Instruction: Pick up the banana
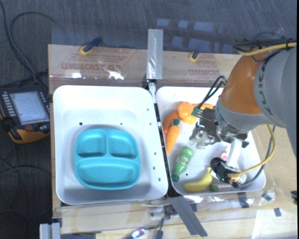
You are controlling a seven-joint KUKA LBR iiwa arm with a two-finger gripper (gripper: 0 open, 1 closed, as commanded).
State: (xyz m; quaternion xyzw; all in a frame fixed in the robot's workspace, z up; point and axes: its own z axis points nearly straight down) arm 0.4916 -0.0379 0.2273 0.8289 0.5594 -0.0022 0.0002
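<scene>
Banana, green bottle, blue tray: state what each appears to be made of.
Banana: likely moulded plastic, a toy; uniform yellow, smooth, slight sheen. Green bottle: probably plastic too; even green colour, smooth surface. Blue tray: looks like hard plastic, matte to satin, with moulded rounded compartments.

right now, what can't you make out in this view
- Orange thing behind the carrot: the arm hides its right side, so its kind is unclear.
- Right bin: the arm covers its floor on the right.
- Tool: blurred; whether it touches anything is unclear.
- Green bottle: label too small to read.
</scene>
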